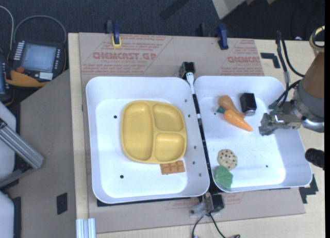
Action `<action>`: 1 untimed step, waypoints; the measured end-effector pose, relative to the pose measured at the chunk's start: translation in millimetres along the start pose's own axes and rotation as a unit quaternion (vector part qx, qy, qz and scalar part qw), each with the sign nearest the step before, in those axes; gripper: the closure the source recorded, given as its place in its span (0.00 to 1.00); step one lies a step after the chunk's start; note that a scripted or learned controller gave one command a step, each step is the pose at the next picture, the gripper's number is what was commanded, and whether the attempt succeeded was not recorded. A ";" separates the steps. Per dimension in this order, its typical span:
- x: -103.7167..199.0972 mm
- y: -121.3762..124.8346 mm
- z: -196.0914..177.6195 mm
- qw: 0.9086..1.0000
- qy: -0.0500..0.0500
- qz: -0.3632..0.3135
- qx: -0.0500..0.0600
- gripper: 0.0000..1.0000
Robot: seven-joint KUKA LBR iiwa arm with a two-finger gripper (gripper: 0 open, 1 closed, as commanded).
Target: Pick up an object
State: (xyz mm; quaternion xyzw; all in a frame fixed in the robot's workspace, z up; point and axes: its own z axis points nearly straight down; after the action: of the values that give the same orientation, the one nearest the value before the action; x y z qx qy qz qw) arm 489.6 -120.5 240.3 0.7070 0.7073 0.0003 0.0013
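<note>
A: Tool (269, 124) sat low over the right bin (291, 172), near its right wall, just right of the carrot (235, 117). Nothing visible between the fingers. Couldn't tell how far open they were from that angle.

B: So nothing picked. Candidates?

A: Right bin had the carrot at upper middle, a small black block (248, 102) just beside its top end, a cookie (227, 158) lower down and a green piece (224, 177) touching the cookie's lower edge. Carrot was closest to the tool.

B: Risks?

A: Carrot lay at a slant with its narrow tip toward the tool. My guess: a close on the tapered end would squeeze it out sideways. Black block sat near enough that a sloppy approach could nudge it. (Cookie looked flat, so probably hard to get fingers under.)

B: Left bin (98, 129)?

A: Yellow divided plate (153, 131) in the middle, small brown waffle piece (172, 168) touching its lower edge. Well apart from the tool, across the bin divider. Reaching there meant clearing both rims.

B: Anything on the bench (82, 103) in the way?

A: No. Only the bin wall on the tool's right, which limited approach from that side.
</note>
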 end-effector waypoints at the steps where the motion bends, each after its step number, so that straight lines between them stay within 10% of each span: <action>1: 52.1 28.5 12.3 1.000 0.001 -0.003 0.000 1.00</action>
State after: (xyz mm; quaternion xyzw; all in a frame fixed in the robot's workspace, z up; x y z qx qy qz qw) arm 518.1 -68.3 228.0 0.7048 0.7094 0.0009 0.0008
